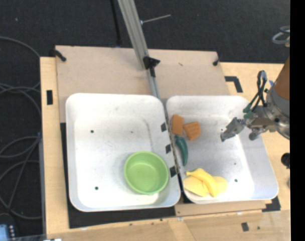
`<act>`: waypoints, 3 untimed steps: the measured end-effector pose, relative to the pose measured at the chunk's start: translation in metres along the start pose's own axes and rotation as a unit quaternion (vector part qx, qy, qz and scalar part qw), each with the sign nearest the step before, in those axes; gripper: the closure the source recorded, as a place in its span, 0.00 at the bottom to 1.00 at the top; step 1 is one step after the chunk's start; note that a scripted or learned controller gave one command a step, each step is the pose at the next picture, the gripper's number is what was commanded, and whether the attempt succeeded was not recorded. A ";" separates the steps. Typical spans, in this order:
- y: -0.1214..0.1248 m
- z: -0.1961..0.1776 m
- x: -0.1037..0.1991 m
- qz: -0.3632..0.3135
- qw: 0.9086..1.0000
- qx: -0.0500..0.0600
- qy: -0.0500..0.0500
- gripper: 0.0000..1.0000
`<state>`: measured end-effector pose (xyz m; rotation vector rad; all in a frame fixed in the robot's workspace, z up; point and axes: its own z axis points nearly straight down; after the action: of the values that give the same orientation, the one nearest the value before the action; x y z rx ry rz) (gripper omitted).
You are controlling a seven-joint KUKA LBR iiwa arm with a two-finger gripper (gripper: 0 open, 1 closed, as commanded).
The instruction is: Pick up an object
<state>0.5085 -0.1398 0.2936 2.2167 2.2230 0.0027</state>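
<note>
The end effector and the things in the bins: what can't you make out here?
- End effector, camera view: small and blurred; grip state unreadable.
- Arm: cut off by the right edge.
- Teal object: partly hidden by the bins' shared rim; identity unclear.
- Orange pieces: too blurred to identify.
- Yellow objects: overlapping, count unclear.

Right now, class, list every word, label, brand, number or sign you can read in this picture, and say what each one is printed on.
None can be read.
The green bowl, the orange pieces, the yellow object and both white bins bear no visible print.
The black marks on the bench are plain tape shapes, not letters.
</note>
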 end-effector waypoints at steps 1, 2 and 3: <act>0.000 0.000 0.000 0.001 1.000 0.000 0.000 0.00; 0.003 0.060 0.006 0.002 1.000 0.004 0.000 0.00; -0.003 0.122 0.008 0.002 1.000 0.004 0.000 0.00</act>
<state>0.5063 -0.1318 0.1721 2.2248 2.2239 -0.0056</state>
